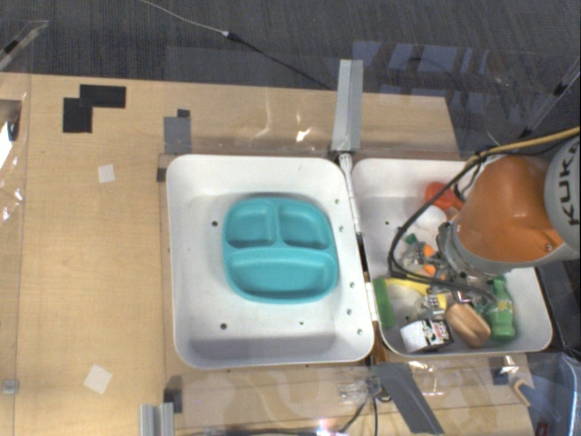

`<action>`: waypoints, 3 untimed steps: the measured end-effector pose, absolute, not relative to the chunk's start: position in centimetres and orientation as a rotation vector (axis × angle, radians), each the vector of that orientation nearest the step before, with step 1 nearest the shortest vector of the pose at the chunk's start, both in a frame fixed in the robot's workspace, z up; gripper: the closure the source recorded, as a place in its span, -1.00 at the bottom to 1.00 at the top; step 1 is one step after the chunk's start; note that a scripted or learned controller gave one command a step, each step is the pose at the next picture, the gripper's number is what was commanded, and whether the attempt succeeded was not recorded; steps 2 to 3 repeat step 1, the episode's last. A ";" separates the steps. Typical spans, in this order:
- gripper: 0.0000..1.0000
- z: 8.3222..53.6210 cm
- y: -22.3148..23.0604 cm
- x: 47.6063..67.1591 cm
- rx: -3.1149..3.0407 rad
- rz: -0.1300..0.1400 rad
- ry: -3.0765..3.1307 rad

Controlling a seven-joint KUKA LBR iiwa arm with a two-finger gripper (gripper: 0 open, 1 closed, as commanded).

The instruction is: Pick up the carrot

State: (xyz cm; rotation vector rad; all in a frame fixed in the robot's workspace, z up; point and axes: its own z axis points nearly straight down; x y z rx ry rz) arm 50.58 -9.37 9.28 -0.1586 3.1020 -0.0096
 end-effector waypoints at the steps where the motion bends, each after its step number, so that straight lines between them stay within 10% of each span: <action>1: -1.00 9.0 -9.0 53.6 0.169 -0.002 3.125; 3: -1.00 9.0 -9.0 53.6 0.169 -0.002 3.125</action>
